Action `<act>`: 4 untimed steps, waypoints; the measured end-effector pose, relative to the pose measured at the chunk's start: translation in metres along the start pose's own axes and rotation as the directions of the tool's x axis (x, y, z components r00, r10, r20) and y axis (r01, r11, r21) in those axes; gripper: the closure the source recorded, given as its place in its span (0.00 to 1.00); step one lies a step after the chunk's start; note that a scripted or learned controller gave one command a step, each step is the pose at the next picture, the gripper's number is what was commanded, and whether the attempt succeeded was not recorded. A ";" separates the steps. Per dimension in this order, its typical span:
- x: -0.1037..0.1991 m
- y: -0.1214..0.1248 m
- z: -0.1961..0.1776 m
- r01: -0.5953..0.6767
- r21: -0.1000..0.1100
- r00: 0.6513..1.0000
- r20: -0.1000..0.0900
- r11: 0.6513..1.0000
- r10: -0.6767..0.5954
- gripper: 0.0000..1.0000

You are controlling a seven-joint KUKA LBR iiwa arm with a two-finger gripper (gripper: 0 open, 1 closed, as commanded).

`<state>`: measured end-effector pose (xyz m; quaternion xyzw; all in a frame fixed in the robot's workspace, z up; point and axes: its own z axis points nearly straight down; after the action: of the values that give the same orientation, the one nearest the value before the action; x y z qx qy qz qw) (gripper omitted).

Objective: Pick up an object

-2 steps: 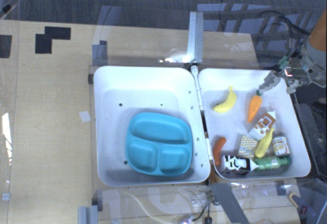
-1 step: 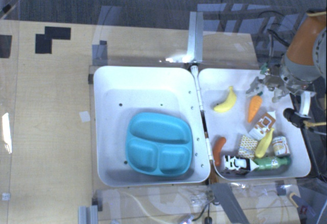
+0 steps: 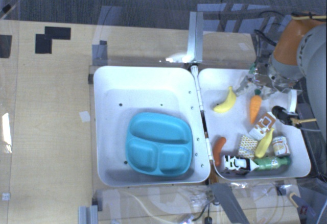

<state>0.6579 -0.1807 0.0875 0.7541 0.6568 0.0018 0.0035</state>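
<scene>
Over the right bin's (image 3: 305, 159) far corner, my gripper (image 3: 258, 81) hangs just above the carrot (image 3: 254, 107); whether it is spread or pressed together I cannot tell. Near the carrot lies a banana (image 3: 226, 102). Packets, a second banana (image 3: 264, 143) and a green bottle (image 3: 270, 163) crowd the near end. A blue divided tray (image 3: 158, 142) fills the left bin (image 3: 110, 85).
</scene>
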 end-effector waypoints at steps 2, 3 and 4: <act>0.002 0.003 -0.014 0.008 -0.008 1.000 0.001 1.000 -0.008 0.00; -0.003 -0.016 0.000 0.064 0.000 0.998 -0.001 0.998 -0.064 0.00; -0.002 -0.013 -0.014 0.067 -0.009 0.998 -0.001 0.998 -0.067 1.00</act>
<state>0.6442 -0.1806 0.1011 0.7316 0.6817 0.0051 0.0064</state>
